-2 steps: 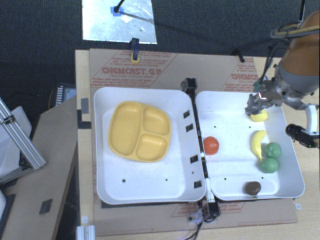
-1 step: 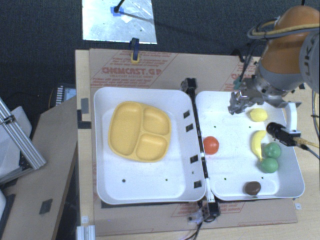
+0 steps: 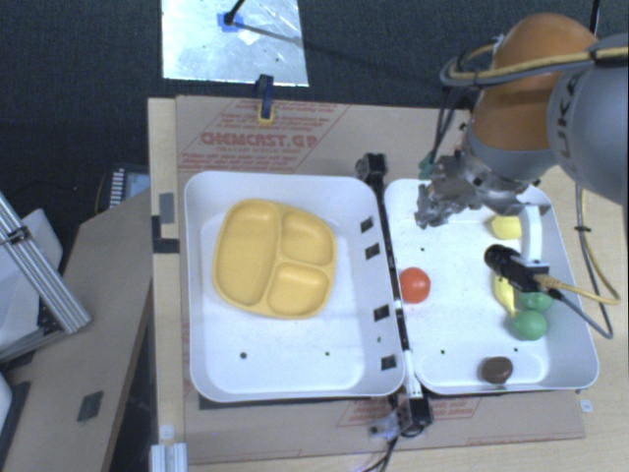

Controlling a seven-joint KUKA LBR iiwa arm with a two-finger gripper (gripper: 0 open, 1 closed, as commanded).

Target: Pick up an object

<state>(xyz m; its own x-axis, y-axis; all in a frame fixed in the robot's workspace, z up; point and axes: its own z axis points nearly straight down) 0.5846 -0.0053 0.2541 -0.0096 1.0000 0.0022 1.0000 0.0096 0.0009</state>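
Note:
My gripper (image 3: 430, 211) hangs over the far left part of the right bin (image 3: 452, 357), with nothing visibly held in it. An orange-red ball (image 3: 415, 284) lies below it near the bin's left wall. A brown lump (image 3: 495, 369) rests by the front edge. A green ball (image 3: 531, 324) sits at the right, touching a yellow piece (image 3: 505, 294) just above it. Another yellow piece (image 3: 505, 227) lies at the far right, partly hidden by the arm.
The left bin (image 3: 226, 362) holds a yellow divided plate (image 3: 275, 258). A black-clipped divider (image 3: 385, 264) runs between the bins. The grey and orange arm (image 3: 531, 77) covers the right bin's far corner.

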